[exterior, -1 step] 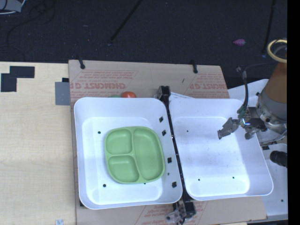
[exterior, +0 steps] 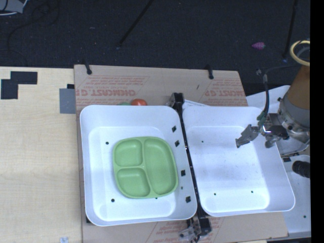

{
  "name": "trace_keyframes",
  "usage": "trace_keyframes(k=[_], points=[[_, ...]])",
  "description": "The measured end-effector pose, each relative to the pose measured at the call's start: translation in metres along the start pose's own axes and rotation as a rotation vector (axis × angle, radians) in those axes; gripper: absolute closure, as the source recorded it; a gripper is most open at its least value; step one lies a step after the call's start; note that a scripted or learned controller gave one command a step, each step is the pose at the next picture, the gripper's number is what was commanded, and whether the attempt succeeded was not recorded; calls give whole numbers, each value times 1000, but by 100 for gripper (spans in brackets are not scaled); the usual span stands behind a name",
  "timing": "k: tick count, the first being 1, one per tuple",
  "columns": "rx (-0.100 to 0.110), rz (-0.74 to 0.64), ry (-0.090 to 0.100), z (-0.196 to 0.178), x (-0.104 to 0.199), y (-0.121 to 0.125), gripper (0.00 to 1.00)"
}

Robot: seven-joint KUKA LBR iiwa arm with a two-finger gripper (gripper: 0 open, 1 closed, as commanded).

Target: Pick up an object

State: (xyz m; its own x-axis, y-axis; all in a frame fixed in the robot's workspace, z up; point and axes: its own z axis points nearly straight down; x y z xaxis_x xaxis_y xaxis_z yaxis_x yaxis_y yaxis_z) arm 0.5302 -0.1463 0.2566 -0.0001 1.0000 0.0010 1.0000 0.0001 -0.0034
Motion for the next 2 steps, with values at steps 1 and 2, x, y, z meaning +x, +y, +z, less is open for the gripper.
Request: trace_keyframes(k=[1, 2], points=[[5, 0, 1, 64, 4, 1, 0], [5, 0, 2, 113, 8, -9, 0]])
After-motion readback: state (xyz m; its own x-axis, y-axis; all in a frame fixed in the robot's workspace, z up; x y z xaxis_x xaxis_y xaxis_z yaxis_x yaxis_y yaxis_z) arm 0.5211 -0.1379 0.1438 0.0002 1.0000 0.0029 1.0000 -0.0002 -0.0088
